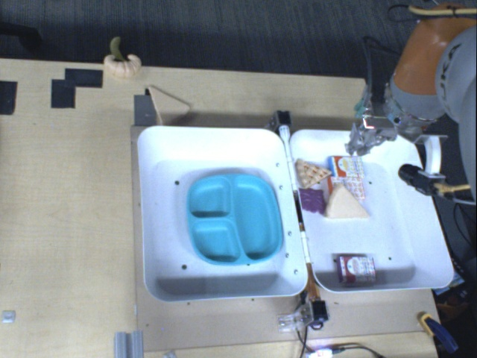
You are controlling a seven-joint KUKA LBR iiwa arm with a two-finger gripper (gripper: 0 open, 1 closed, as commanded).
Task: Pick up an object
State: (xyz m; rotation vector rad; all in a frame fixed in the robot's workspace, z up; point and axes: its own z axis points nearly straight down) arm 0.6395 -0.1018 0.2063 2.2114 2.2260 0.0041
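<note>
Hovering at the upper right of the frame, the gripper (363, 136) sits over the top edge of the right bin (417, 267), just above the cluster of objects there. Whether it is open or closed I cannot tell; it is small and blurred at this angle, and nothing can be made out in its grasp.

The right bin holds the candidates for picking. A carton (349, 171) with red and blue print lies nearest the gripper, just below it. A pale wedge (346, 203) lies against the carton's lower end. To their left, a waffle-patterned piece (311, 173) sits near the divider between the 2 bins, with a purple item (313, 200) just below it. A dark red can (355, 268) lies on its side well apart from the others, near the bin's lower edge.

The left bin (160, 200) carries a blue tray (235, 216) with 3 compartments, in the centre of the frame.

As a judgement, the task looks barely begun: every object appears to rest on the bin floor, none lifted. The arm seems placed for an approach, the carton being the closest target. What remains is the whole of the pick: descending, closing on 1 object, and raising it clear. The carton, wedge and neighbours lie close together, so a grasp there could nudge or catch more than 1.
</note>
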